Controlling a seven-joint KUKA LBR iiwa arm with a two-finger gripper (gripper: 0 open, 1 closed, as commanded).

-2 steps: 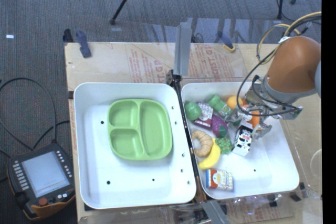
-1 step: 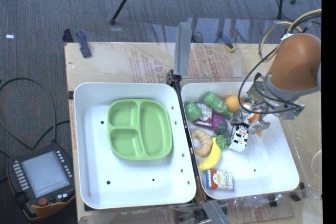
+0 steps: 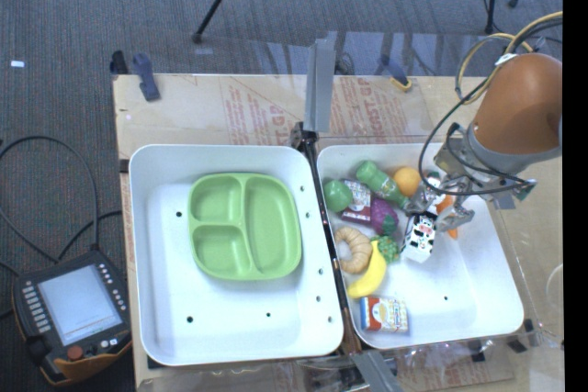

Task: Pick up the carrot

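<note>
Green tray (image 3: 246,225) in left bin (image 3: 156,289), pincer (image 3: 447,205) grasping carrot (image 3: 447,212) over right bin (image 3: 478,298).

From my remote seat, the arm (image 3: 516,110) reads as a rounded orange dome capping a grey collar. Black and yellow cables (image 3: 478,60) loop off its upper side, and one black cable curves down its left flank. Below the collar sits pale grey metal hardware, the gripper (image 3: 447,202), small and angular.
</note>
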